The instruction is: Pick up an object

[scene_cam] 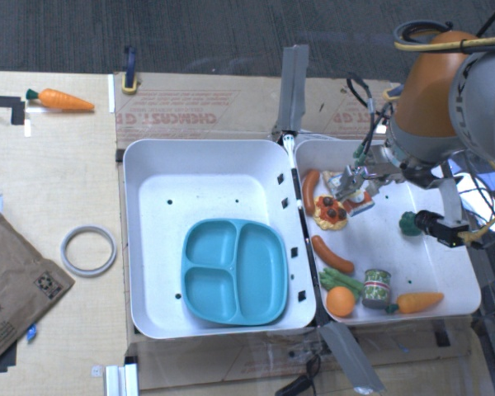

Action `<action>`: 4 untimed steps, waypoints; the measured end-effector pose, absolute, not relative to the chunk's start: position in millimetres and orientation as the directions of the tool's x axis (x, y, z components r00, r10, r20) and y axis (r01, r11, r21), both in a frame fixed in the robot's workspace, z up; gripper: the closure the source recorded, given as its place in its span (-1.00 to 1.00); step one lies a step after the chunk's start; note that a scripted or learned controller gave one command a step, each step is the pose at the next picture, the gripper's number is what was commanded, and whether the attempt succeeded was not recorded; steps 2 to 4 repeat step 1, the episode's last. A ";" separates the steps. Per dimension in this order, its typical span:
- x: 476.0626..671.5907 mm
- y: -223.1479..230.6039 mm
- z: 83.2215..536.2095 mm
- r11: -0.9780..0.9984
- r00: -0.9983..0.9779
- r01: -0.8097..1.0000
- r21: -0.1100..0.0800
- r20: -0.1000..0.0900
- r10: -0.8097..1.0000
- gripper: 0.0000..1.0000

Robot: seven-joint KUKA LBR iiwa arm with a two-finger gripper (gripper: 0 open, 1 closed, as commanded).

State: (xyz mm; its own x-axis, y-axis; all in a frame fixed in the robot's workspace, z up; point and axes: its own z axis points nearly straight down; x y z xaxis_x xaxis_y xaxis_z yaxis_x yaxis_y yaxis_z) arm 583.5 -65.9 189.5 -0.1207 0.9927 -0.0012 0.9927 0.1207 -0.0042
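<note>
Pizza slice [331, 212], a yellow toy piece dotted with red and dark spots, is seen lying in the bin on the view's right [429, 262], close to that bin's left wall and towards its far end. The gripper [349, 186] is lowered over the far side of the pizza slice, just above or touching it; which cannot be told, and whether the gripper is released or clenched cannot be told either. A red sausage [311, 185] is laid along the left wall just beside the pizza slice, and an orange-brown sausage [332, 254] is set nearer, at a slant. Along the near wall an orange fruit [341, 302], a green leafy piece [343, 281] touching it, a small can [377, 287] and a carrot [418, 302] are lined up. A blue divided tray [235, 271] is held in the left bin [157, 221]. On the bench to the left, a second carrot [62, 100], a ring of tape [88, 249] and a cardboard box [16, 279] are laid well apart.
</note>
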 end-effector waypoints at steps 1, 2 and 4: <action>584.1 -65.9 196.2 0.124 -0.124 0.992 -0.009 -0.003 0.992 1.00; 584.1 -65.9 196.2 0.124 -0.124 0.992 -0.009 -0.003 0.992 1.00; 584.1 -65.9 196.2 0.124 -0.124 0.992 -0.009 -0.003 0.992 1.00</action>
